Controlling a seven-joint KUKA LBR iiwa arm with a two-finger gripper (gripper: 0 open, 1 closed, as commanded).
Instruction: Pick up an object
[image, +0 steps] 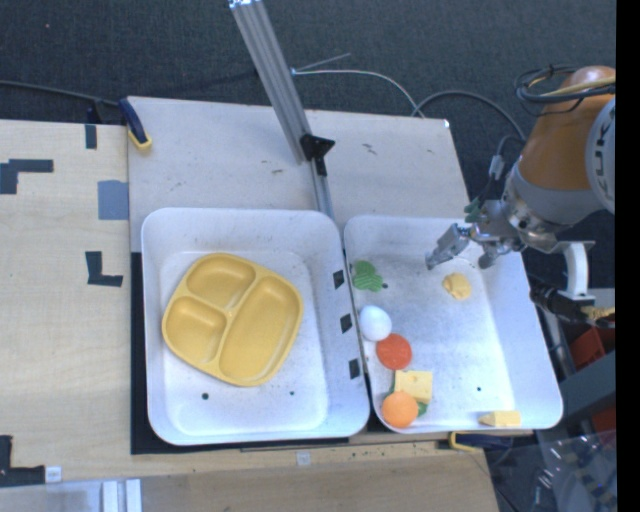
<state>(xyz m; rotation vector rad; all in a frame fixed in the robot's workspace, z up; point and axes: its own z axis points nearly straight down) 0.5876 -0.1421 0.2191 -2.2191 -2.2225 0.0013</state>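
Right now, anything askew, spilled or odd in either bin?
Nothing spilled or damaged. The yellow divided plate lies flat but turned at an angle in the left bin. In the right bin, most of the toy food crowds the left wall, with a yellow block off alone in the near right corner. The gripper holds nothing.

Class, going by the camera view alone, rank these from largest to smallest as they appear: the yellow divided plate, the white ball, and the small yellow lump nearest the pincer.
1. Yellow divided plate
2. White ball
3. Small yellow lump
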